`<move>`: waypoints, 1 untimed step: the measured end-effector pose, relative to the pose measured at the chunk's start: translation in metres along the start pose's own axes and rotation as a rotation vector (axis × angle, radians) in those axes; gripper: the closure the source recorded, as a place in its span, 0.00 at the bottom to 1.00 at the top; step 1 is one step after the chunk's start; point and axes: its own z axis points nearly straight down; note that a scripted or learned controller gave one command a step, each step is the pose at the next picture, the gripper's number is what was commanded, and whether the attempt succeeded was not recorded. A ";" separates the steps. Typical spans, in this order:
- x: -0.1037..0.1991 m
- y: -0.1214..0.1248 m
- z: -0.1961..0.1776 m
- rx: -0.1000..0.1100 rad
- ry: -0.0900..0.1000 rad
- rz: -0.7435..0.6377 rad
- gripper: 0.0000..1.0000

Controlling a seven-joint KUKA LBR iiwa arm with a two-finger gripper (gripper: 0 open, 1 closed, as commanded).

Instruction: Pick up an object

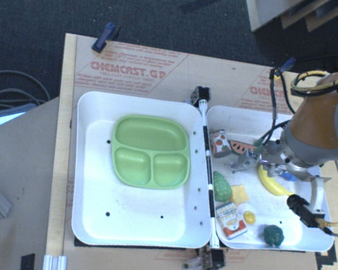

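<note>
The green ball point(273, 235) lies clear, while the arm point(320, 121) hides the tool (grip state unreadable).

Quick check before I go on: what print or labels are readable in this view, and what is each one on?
"CHEMCAST GP", red, large: on the protective sheet covering the bench top, behind the left bin.
The same red print repeats behind the right bin, partly cut off.
The smaller red lines under it: too blurred to read.
Small carton and box in the right bin: printed, but too small to read.
</note>
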 end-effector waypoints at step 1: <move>-0.027 0.037 -0.027 -0.001 -0.001 0.000 0.00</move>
